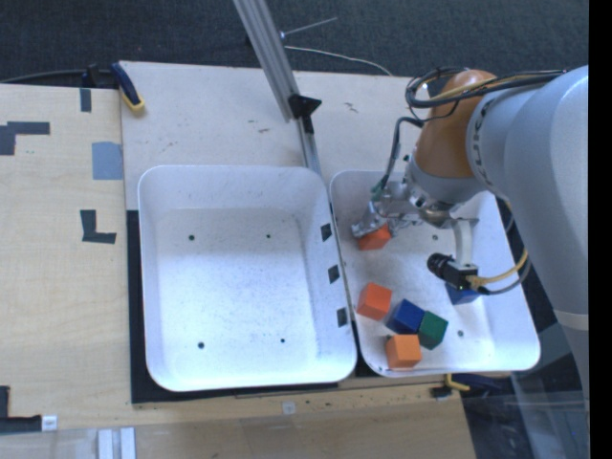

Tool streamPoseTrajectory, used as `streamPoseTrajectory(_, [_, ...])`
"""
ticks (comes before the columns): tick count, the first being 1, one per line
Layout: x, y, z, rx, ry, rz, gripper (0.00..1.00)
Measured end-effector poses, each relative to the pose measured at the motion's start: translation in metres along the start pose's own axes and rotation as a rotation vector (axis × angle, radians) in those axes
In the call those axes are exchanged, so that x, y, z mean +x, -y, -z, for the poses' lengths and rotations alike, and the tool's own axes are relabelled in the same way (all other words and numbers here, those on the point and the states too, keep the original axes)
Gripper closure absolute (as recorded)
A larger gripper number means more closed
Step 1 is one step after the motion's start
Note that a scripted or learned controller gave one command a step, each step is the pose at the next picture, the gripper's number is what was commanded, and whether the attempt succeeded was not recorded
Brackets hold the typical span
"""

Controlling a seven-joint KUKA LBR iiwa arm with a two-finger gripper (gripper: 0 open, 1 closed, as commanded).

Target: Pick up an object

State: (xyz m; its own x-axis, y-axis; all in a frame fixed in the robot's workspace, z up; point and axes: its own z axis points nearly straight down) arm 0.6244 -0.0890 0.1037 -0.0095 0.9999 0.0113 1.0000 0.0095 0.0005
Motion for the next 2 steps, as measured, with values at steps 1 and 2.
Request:
streamPoseTrajectory(1, [-0.002,0.012,0.016,0.004,0.010,-0.009,1.00])
streamPoseTrajectory(2, [0.091,-0.030,0.091,-0.007,0.008,0.001,1.00])
